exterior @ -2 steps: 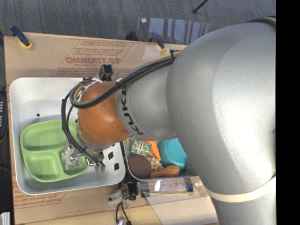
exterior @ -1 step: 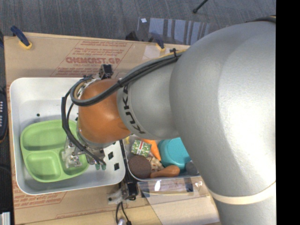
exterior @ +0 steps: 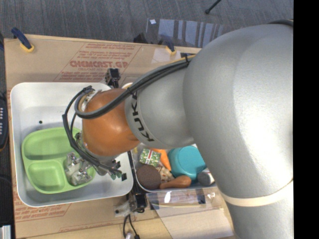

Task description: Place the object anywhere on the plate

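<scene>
1. The tool (exterior: 79,169) sits low over the right edge of the green plate (exterior: 45,158), which lies in the left white bin (exterior: 30,103). Its metal parts blur together, so I cannot tell its state or whether it carries anything.
2. The grey arm (exterior: 209,108), with its orange band (exterior: 102,123), reaches across from the counter's right side and hides much of the right bin (exterior: 174,195).
3. That bin holds a teal cup (exterior: 187,162), a brown round item (exterior: 148,176), an orange piece (exterior: 163,158) and a small green packet (exterior: 148,157).
4. Which object is meant is unclear.
5. This looks like the placing step. If something is carried, the next move calls for release onto the plate.
</scene>
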Robot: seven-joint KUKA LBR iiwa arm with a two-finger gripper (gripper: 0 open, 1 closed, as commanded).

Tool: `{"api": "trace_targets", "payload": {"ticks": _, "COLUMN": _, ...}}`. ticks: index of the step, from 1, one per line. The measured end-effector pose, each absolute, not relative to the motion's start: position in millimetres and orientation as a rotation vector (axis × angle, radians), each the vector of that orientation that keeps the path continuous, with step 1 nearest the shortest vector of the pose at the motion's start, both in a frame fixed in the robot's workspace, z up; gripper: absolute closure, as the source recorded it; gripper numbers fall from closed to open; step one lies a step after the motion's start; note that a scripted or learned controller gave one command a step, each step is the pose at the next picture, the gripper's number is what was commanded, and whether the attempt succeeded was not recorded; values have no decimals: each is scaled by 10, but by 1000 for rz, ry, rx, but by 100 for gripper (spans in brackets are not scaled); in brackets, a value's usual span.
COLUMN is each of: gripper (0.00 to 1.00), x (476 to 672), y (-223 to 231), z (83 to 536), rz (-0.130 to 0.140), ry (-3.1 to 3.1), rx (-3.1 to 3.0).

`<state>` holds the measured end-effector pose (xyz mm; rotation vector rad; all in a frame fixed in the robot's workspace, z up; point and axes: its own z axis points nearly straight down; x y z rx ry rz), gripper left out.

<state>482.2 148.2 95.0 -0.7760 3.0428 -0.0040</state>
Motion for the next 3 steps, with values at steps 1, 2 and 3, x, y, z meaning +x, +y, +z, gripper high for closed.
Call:
{"api": "trace_targets", "payload": {"ticks": 1, "gripper": 100, "x": 5232, "y": 2193, "z": 1919, "rz": -2, "ry": 3010, "rx": -861}}
{"api": "trace_targets", "payload": {"ticks": 2, "gripper": 100, "x": 4891, "y": 1955, "z": 1837, "rz": -3, "ry": 3018, "rx": -885}}
{"api": "trace_targets", "payload": {"ticks": 3, "gripper": 0, "x": 4894, "y": 1957, "z": 1839, "rz": -3, "ry": 3017, "rx": -884}}
